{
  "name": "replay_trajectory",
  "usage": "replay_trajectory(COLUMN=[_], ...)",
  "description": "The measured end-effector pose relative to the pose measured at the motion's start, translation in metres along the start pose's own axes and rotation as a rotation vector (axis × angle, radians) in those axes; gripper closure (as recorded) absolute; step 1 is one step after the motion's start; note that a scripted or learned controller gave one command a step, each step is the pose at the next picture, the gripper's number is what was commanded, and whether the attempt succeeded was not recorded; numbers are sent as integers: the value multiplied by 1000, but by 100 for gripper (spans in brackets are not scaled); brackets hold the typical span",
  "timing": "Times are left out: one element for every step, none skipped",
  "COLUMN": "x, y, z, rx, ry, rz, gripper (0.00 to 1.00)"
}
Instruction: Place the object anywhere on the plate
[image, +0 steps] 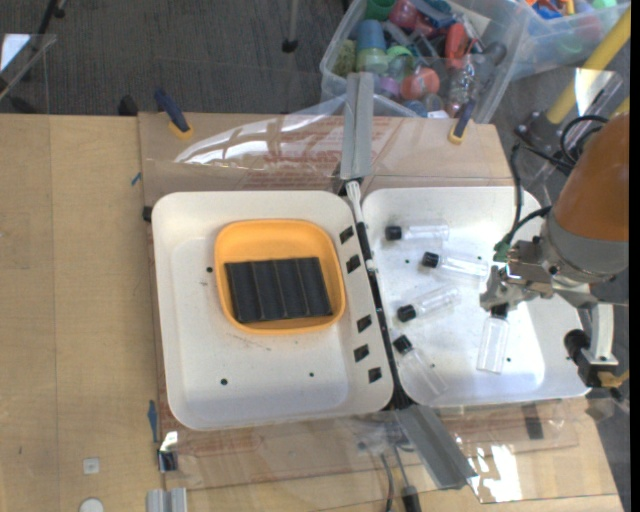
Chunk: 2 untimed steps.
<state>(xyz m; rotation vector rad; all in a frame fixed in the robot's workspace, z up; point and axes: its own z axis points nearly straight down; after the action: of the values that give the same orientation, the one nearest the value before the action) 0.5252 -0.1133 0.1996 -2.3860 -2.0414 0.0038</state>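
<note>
Clear vials in the right bin, an orange plate in the left.

The plate (279, 238) is a rounded, glossy orange square carrying a dark ribbed slab (277, 288); it sits in the left white bin (190, 380), smooth plastic with soft corners. The right bin (520, 205) holds several transparent tubes with black caps, lying flat and scattered. One clear vial (492, 345) lies just beneath the claw (497, 305), which hangs over the right bin on the grey arm with its orange band (600, 185); whether its fingers are apart or together cannot be told. The wooden desk (70, 300) is pale and matte. No writing is legible.
</note>
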Motion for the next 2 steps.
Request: replay_trajectory(x=[17, 20], y=[9, 30], z=[-29, -62], rx=[-5, -7], ry=[-1, -2], rz=[-191, -472], gripper=[100, 100])
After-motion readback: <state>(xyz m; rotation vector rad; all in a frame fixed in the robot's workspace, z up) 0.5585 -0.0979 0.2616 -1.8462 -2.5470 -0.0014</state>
